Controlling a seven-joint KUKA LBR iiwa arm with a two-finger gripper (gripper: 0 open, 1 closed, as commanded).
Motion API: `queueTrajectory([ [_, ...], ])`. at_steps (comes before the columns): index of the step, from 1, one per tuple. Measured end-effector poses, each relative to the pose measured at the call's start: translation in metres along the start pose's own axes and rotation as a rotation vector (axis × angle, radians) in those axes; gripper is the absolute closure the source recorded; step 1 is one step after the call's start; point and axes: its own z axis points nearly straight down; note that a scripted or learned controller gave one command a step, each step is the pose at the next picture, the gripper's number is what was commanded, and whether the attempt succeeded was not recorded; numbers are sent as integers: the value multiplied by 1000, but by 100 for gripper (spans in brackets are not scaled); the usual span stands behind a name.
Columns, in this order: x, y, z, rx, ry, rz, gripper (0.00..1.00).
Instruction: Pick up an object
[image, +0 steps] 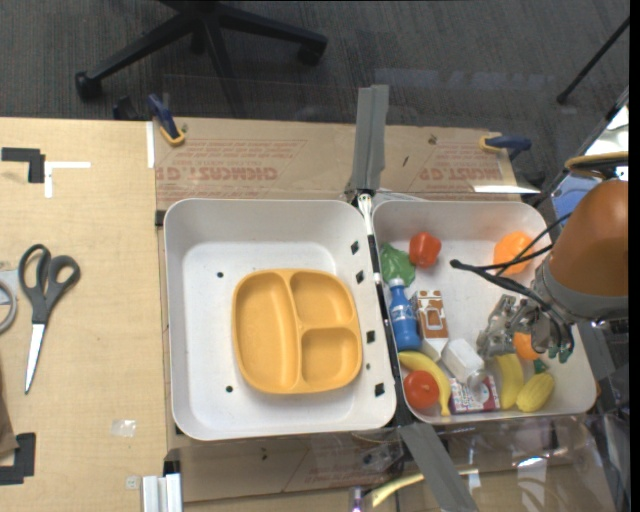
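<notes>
the gripper (503, 335) hangs low by the right bin's (470, 215) near edge, over a banana (509, 378); finger state i cannot tell, likely lining up a grasp.

Scissors (42, 300) on wooden bench (80, 400); office chair base (200, 40) beyond.

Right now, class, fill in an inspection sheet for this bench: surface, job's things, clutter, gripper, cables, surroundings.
Surface: wooden bench bearing left bin and right bin.
Job's things: right bin holds blue bottle, red ball, tomato, bananas, lemon, orange ball.
Clutter: yellow divided plate in left bin; scissors on bench.
Gripper: gripper low over the right bin; finger state unclear.
Cables: black cable from the arm.
Surroundings: chair base on carpet.
</notes>
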Motion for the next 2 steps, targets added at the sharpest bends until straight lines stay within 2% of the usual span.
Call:
queueTrajectory([
  [1, -1, 0, -1, 0, -4, 0, 0],
  [2, -2, 1, -10, 0, -6, -3, 100],
])
